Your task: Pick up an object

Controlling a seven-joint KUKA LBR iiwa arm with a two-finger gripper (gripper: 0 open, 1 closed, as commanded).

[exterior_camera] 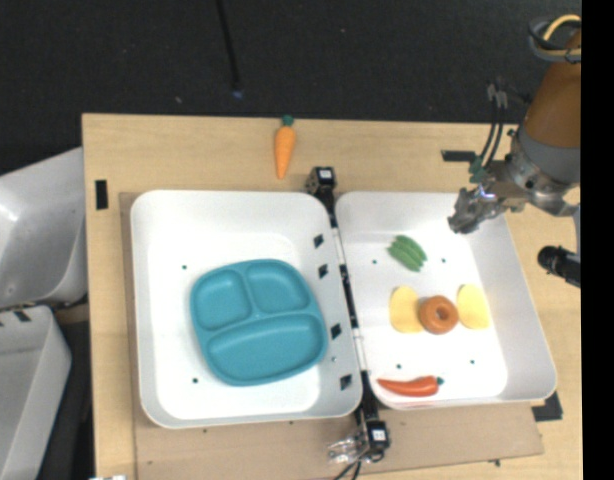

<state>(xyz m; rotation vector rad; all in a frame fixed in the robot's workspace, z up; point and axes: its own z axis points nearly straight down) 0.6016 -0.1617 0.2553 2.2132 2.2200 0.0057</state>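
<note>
At the front of the right bin (pixel 507 368) lies a red pepper (pixel 408 386), close to the front wall. Just behind it, in the middle of that bin, sit three things in a row. A brown ring (pixel 439 314) is in the middle. A yellow piece (pixel 404 309) touches it on the left, and another yellow piece (pixel 474 306) touches it on the right. Behind them lies a green veggie (pixel 408 252), a bit apart from the row.

The left bin (pixel 157 298) holds a blue plate (pixel 257 320). The plate has three parts, and it lies flat near the middle of the bin.

The gripper (pixel 466 215) is over the back right corner of the right bin, well apart from the green veggie. It has nothing in it. I cannot tell if it is open or closed, because it is too small and dark. The arm (pixel 552 118) goes up from it to the right.

Farthest back, a carrot (pixel 284 148) lies on the bench (pixel 407 148), behind the left bin. Its green top points away.
</note>
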